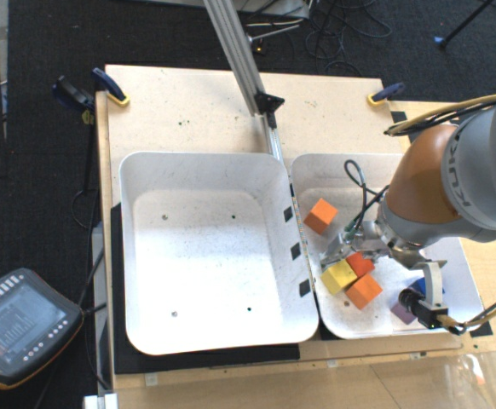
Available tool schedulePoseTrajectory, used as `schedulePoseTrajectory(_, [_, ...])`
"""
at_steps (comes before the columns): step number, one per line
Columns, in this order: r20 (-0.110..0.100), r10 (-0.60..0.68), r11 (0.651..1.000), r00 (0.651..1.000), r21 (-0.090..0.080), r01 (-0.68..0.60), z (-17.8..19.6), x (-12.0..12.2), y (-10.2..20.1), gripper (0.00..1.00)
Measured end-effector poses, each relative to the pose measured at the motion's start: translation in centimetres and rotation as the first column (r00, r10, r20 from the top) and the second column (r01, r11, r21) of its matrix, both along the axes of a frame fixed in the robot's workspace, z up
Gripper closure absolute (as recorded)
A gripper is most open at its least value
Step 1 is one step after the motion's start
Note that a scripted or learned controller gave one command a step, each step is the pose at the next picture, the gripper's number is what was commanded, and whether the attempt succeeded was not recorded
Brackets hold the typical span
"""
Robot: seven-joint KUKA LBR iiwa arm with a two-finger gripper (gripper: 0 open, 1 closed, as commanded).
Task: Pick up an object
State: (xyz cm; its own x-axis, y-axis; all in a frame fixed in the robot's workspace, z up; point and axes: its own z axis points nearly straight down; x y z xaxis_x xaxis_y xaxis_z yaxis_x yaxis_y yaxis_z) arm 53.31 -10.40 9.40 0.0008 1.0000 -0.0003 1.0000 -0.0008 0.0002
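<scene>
Grey metal two-finger gripper [343,250] low in right shallow white plastic bin [309,177], near its left wall; finger state impossible to tell. Just beside it, clustered toward bin's near-left corner: matte yellow cube [338,276], red block [360,264] partly hidden, orange cube [366,292]. Second orange cube [320,216] apart, toward far-left corner. Small purple block [402,313] at near edge. Left shallow white bin [137,177] speckled, smooth-walled, round-cornered.

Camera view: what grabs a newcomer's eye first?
The big grey arm with its orange band reaching in from the right over the right bin. Under its end effector sits a bright cluster of blocks: an orange block, a yellow block, another orange one. The left bin sits beside it.
</scene>
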Motion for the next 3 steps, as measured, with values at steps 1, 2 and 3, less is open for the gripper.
schedulePoseTrajectory(1, [0.002,0.0,1.0,1.0,0.0,0.0,1.2,0.1,0.0,1.0])
schedulePoseTrajectory(2, [0.007,0.002,1.0,1.0,-0.001,-0.002,7.4,0.4,-0.5,1.0])
schedulePoseTrajectory(3, [0.008,0.004,1.0,1.0,-0.002,-0.004,13.7,1.1,-0.6,1.0])
